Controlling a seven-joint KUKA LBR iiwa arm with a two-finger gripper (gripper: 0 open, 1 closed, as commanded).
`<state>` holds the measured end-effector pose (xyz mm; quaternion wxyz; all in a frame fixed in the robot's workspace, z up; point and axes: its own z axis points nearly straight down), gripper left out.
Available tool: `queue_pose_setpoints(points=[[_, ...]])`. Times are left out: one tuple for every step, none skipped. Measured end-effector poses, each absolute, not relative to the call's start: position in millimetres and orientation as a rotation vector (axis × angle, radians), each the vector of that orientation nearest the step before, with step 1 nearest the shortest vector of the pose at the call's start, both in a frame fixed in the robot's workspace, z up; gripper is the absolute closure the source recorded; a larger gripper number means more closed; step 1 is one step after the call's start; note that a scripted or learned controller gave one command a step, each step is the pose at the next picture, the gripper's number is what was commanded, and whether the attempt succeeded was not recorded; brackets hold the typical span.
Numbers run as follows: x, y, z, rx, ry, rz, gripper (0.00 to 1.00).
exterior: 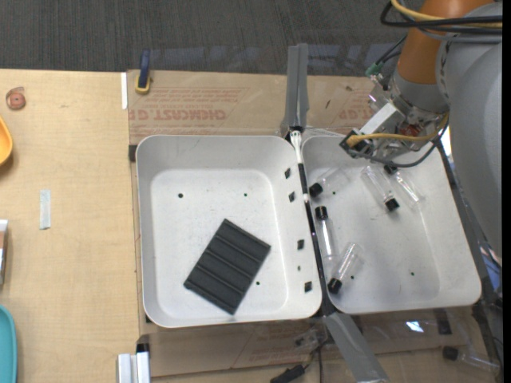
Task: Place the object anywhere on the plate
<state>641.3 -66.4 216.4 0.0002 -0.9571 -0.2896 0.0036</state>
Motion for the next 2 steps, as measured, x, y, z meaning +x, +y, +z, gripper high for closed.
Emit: queue_pose_setpoints(points=[[632.3,-46.9,372.2,-2.974,-1.014,0.007,1.0],[625.2,19.0,430.8,-2.551,-1.834,0.005,1.0]])
